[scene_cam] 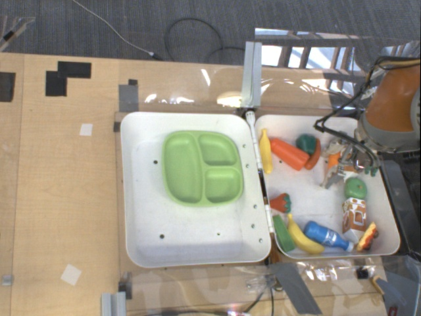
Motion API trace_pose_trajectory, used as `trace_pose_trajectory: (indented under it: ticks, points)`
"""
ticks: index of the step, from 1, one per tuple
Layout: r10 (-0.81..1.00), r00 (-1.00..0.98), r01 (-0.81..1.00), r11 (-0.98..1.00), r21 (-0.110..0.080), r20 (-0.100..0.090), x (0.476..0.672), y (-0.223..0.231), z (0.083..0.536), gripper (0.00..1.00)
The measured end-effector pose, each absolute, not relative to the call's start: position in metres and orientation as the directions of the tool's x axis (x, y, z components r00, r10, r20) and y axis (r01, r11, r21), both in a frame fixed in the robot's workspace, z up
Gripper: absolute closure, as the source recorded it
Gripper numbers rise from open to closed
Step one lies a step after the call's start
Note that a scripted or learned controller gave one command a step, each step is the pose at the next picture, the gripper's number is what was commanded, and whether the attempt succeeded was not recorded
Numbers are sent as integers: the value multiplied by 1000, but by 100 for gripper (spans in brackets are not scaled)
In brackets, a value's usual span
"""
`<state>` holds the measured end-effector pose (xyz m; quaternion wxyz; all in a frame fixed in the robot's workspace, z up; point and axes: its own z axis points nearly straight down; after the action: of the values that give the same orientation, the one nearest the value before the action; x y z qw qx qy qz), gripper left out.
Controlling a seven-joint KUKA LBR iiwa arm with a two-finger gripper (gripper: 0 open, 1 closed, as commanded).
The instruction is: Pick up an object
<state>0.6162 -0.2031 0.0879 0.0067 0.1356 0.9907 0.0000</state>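
My gripper (345,170) hangs over the right part of the right bin (309,188), below the arm's orange band, and it is open. Its fingertips (327,179) are spread, with bare bin floor between them. A green round object (356,188) lies just below-right of the gripper. A small orange piece (333,157) sits at its upper left. An orange cylinder (289,154) and a dark green object (306,142) lie to the left. A small carton (354,214), a blue bottle (327,236) and a yellow banana (302,237) lie along the near side.
The left bin (141,196) holds a green divided plate (202,168). In the right bin, a yellow piece (264,151) lies along the left wall. A red item (281,203) and a green one (283,230) sit near the front left corner. Black cables (342,114) hang by the wrist.
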Motion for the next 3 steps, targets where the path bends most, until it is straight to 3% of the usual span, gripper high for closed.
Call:
trace_pose_trajectory:
  ticks: [1, 2, 3]
  points:
    - [408, -913, 408, 913, 3, -12, 562, -204, 89, 0]
    - [358, -933, 358, 934, 3, -16, 519, -153, 90, 0]
    - [415, -908, 416, 910, -6, -53, 498, -107, 96, 0]
